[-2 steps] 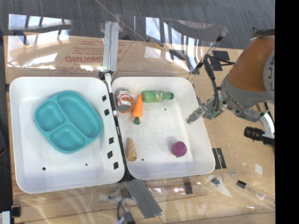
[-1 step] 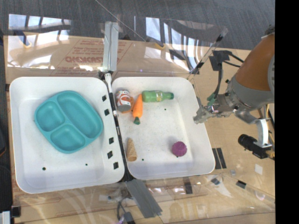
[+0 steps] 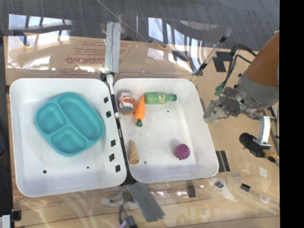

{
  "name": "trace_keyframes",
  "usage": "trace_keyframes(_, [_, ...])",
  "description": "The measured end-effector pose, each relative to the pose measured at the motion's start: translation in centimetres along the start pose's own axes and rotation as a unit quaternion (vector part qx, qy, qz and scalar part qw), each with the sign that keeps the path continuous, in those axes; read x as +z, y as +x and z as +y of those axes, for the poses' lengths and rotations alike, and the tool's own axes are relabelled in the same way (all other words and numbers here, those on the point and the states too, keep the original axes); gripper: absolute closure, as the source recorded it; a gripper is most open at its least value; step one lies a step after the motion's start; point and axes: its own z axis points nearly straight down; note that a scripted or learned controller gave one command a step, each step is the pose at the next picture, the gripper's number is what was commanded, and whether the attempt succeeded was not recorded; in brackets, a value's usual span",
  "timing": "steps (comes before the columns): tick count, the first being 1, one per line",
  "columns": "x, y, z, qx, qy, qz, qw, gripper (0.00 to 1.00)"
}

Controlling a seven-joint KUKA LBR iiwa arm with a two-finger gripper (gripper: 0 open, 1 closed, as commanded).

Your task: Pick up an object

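In the right bin [image 3: 202, 141] lie a green bottle [image 3: 160, 98], an orange carrot [image 3: 139, 110], a small red-and-white can [image 3: 125, 101], a tan ice-cream cone [image 3: 133, 152] and a purple ball [image 3: 182, 151]. My gripper [image 3: 214, 112] hangs outside that bin, just past its right rim, roughly level with the bottle. Nothing shows between its fingers.
The left bin [image 3: 23, 170] holds a teal divided plate [image 3: 69, 122]. A ridge with black clips [image 3: 114, 127] separates the two bins. Clear plastic walls stand behind the bins, and the bare bench lies to the right under the arm.
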Motion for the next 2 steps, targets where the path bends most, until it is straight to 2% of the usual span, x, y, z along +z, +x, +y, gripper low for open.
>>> trace_keyframes(1, [-1.5,0.8,-0.5,0.085,0.0,0.0,0.9963,1.0])
trace_keyframes(2, [-2.6,3.9,4.0,0.288,0.001,0.0,0.9577,1.0])
